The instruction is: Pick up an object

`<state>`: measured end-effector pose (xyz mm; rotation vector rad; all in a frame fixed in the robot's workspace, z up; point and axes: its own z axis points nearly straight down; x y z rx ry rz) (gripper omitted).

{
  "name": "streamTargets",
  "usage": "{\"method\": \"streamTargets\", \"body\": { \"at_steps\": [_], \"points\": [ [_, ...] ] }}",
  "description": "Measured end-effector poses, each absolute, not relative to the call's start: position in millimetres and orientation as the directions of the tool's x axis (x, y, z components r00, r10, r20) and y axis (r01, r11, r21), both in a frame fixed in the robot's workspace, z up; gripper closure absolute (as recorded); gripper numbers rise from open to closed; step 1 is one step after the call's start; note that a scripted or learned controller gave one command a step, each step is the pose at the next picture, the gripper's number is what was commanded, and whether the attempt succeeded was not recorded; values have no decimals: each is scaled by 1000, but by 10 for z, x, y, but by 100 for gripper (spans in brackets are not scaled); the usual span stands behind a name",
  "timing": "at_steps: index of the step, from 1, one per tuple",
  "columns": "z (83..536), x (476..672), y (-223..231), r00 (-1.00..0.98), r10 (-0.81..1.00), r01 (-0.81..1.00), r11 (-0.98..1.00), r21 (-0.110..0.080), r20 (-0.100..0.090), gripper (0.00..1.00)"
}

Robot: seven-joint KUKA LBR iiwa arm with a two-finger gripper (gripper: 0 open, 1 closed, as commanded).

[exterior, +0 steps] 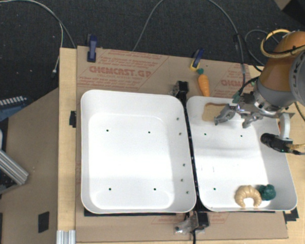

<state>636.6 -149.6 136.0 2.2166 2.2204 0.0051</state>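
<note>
My gripper (237,118) hangs over the far part of the right bin (278,175), open, with nothing between its fingers. A flat tan piece (210,111) lies in that bin's far left corner, just left of the gripper. At the bin's near right corner a tan croissant-shaped object (248,196) rests against a small dark green object (267,192). An orange carrot-like toy (203,85) lies on the cardboard beyond the bin's far edge.
The left bin (89,141) stands beside the right one, their walls touching along the middle. Both rest on a cardboard sheet (124,71). Blue clamps (91,48) hold the sheet's far edge. Metal rails (5,164) lie at the left.
</note>
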Motion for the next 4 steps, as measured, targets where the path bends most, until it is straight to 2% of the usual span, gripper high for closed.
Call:
{"method": "streamTargets", "body": {
  "at_steps": [1, 2, 3, 4],
  "points": [
    [1438, 6355, -1500, -1, 1000, 1000, 1, 2, 0, 100],
    [1434, 6353, -1500, -1, 1000, 1000, 1, 1, 0, 0],
    [1434, 6353, -1500, -1, 1000, 1000, 1, 1, 0, 0],
    [1951, 6010, -1212, -2, 1000, 1000, 2, 6, 0, 0]
  ]
}}
